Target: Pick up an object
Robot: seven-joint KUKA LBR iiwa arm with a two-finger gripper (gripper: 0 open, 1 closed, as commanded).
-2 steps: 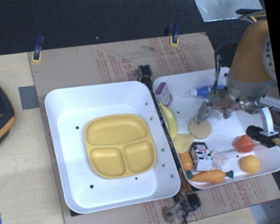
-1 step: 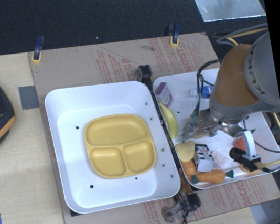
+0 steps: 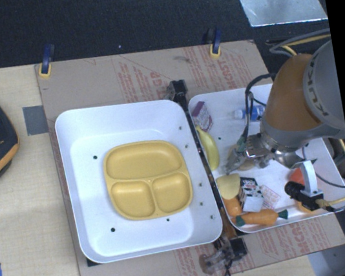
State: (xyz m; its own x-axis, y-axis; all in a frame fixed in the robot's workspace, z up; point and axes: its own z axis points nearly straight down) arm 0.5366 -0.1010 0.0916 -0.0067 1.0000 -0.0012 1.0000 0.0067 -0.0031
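Your gripper [image 3: 244,155] is low in the right bin [image 3: 332,209]; can't tell its state. No readable writing, just faint red print on the cardboard [image 3: 142,73]. Two bins. Left bin [image 3: 81,182], well left of gripper: one yellow tray [image 3: 148,177]. Just left: yellow item [image 3: 209,147]. Below it: small card [image 3: 251,194], carrot [image 3: 259,218]. Above-left: small wrapper [image 3: 202,116]. Two clamps [image 3: 46,60] on the table [image 3: 22,218].

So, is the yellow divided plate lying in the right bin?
No, the yellow plate lies in the left bin; the arm is above the right bin.
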